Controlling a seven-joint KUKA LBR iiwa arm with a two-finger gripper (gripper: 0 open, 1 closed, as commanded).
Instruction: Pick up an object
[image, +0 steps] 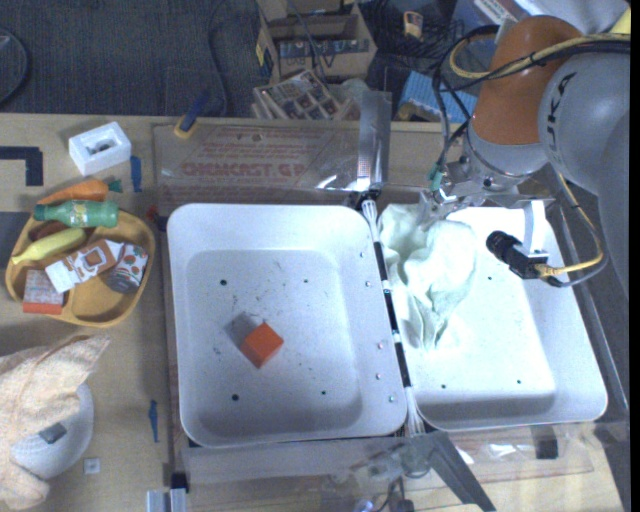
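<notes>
Plainly soft goods here: a pale crumpled cloth, bunched along the left wall of the right bin and running from that bin's far left corner down towards its middle. Drawn up into a peak at the far end, right under the gripper, which hangs over the same far left corner of the right bin. Cannot tell from this slant whether the gripper is open or closed, nor whether the peak of cloth is truly caught in it or merely touching it.

Judged as light, limp and without any stiffness: likely to sag, stretch out and trail when raised rather than come up in one piece. Not fragile, not slippery, though thin folds may slide out of a shallow pinch. Best taken at a thick fold or at the gathered peak, with a deep bite through several layers, and not at a single flat edge lying on the floor of the right bin. Worth lifting high enough to bring the trailing end off the floor of the right bin.

Also on offer, well to the left of the right bin, in the left bin: a small orange block, probably rigid and easier to clamp across two flat faces.
</notes>
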